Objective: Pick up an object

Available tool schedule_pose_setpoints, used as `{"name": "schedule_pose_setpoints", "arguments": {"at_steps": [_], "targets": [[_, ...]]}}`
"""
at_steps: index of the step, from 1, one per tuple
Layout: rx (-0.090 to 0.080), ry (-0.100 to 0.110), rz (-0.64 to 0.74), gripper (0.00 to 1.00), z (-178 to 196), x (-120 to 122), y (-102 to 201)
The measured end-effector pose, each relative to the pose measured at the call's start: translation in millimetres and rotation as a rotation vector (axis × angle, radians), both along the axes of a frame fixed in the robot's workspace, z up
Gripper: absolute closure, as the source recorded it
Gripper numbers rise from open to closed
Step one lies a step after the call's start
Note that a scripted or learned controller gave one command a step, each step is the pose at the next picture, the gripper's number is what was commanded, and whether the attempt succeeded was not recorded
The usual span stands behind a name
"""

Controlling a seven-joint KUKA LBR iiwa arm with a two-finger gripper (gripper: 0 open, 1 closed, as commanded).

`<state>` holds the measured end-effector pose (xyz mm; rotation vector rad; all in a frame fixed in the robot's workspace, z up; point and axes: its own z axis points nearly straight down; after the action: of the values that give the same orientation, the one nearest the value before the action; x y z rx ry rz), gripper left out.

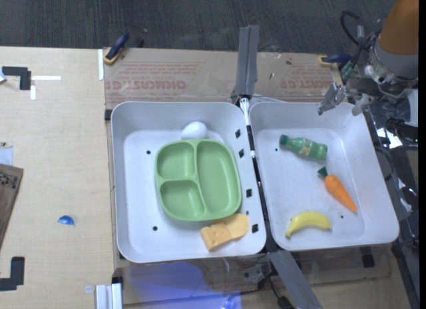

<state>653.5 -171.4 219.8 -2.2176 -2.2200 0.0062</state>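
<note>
Green plastic bottle [303,146] lies on its side in the right bin [379,234], likely light, stiff and slippery, best taken across its mid-body, while the end effector [344,98] hangs released and empty above that bin's far rim.

Banana [309,223], carrot [339,192], bottle [303,146], right bin [373,161]

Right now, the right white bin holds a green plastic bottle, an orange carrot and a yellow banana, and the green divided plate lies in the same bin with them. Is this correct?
Not quite. The green plastic bottle, orange carrot and yellow banana do lie in the right white bin, but the camera view shows the green divided plate in the left white bin, not with them.
</note>
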Motion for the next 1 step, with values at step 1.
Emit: {"name": "schedule_pose_setpoints", "arguments": {"at_steps": [1], "targets": [[0.000,-0.001,0.069,0.00,-65.1,5.2,-16.0]]}}
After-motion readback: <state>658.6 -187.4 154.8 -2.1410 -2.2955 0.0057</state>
